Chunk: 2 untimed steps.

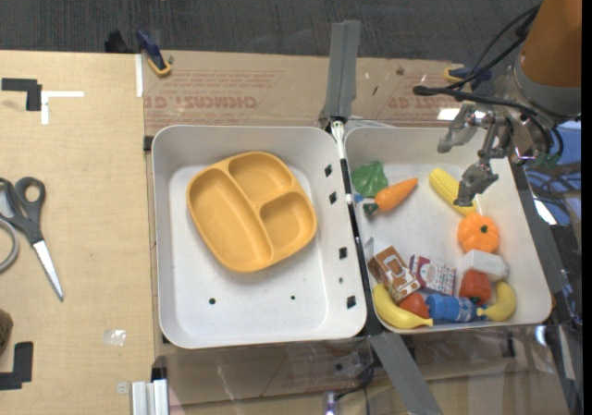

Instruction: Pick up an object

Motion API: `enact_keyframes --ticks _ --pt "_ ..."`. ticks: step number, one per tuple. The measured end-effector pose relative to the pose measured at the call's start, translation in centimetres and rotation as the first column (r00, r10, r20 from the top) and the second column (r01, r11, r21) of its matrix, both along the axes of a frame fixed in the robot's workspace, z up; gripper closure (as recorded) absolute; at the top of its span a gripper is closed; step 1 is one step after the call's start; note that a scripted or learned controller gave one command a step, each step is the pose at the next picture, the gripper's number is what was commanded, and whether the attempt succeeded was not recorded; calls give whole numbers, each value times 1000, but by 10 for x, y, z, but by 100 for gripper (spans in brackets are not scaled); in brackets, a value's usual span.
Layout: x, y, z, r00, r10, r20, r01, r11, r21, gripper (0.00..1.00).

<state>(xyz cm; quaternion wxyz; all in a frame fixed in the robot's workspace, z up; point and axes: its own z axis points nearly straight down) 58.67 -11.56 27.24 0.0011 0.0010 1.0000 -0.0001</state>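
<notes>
While poised over the right bin (532,247), hangs above the far right corner with the gripper (477,184) just beside a yellow corn cob (445,186) and just above an orange pumpkin (478,233); cannot tell how far the claw is spread, and shows nothing caught in it. Seems aimed at the corn cob as the likeliest pick, lying loose near the far wall and apart from the heap. Counts nearby one carrot (395,194) touching one green leafy toy (369,177), and toward the near wall one brown carton (396,273), one blue bottle (453,309), two bananas, one (393,309) left and one (504,303) right. Holds in the left bin (176,302) one yellow divided plate (251,210), lying flat with three compartments. Leaves one pair of scissors (35,233) out on the bench (74,154).
</notes>
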Motion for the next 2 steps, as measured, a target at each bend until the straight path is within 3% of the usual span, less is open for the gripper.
enact_keyframes --ticks 1,2 --pt "-57 -50 -91 999 35 0 -35 999 -1 0" --pt "-14 -106 -180 1000 -21 3 21 1000 -1 0"
